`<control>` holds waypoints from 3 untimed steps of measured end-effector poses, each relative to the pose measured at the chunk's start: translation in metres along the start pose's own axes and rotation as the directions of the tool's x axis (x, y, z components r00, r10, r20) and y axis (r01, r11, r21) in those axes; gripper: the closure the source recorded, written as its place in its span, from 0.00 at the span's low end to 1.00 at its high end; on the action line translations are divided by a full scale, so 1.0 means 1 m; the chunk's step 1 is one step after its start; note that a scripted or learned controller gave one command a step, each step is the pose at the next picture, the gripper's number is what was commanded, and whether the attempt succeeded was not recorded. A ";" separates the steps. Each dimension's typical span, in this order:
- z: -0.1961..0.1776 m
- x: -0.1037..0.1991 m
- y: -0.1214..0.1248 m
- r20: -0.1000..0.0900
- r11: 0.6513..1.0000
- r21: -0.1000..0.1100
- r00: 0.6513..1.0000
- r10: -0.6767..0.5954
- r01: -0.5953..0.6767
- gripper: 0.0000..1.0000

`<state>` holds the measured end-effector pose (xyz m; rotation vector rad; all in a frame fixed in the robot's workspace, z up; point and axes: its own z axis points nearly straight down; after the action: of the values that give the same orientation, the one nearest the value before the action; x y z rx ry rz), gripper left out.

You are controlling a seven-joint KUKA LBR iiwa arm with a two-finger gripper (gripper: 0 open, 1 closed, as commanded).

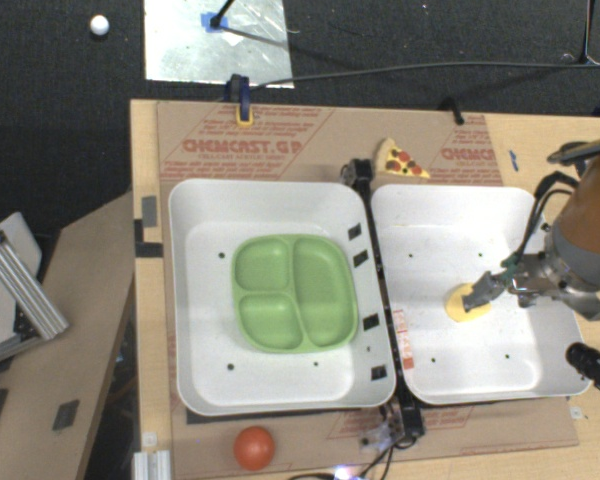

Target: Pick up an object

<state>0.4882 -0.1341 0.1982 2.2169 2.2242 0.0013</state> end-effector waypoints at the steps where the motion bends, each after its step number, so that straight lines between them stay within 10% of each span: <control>1: 0.047 -0.009 0.002 -0.001 1.000 0.004 1.000 0.003 -0.003 0.00; 3: 0.114 -0.005 0.000 -0.001 1.000 0.001 1.000 0.003 -0.003 0.00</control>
<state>0.4888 -0.1392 0.0843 2.2212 2.2224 0.0012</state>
